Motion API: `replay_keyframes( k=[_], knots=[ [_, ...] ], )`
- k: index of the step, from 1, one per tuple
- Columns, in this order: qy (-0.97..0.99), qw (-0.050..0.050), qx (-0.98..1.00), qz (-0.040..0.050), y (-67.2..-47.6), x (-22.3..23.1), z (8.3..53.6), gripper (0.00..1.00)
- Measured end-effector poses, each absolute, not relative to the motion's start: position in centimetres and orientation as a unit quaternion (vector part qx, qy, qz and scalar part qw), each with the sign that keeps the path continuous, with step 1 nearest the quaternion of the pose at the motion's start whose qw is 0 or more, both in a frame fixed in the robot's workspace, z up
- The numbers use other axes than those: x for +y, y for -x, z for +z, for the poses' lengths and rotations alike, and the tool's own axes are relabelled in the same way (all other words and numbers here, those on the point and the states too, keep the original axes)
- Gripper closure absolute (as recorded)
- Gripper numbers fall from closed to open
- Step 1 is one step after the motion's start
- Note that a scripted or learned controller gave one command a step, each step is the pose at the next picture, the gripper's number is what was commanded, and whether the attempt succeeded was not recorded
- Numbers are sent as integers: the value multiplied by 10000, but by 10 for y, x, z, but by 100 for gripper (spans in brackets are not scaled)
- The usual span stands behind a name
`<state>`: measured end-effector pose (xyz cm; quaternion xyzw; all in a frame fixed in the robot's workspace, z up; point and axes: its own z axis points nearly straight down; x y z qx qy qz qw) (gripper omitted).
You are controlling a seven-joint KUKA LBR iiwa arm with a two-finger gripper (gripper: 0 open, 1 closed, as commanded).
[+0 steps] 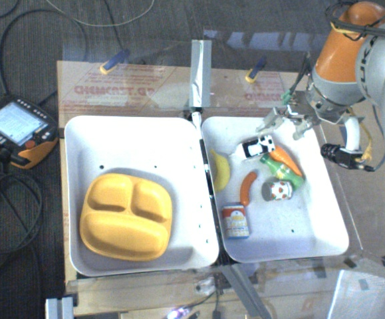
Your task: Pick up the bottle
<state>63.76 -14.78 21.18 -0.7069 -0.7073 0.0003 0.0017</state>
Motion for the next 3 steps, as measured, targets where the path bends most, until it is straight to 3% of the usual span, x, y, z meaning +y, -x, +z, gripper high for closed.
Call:
replay_keyframes(
  k=[1, 2, 3],
  knots=[
    [7035, 0, -7107, 4, -618, -189, 92, 0],
    [7042, 13, -7100, -8, -618, -188, 99, 100],
    [7512, 4, -6601, 11, -602, -158, 198, 100]
  ],
)
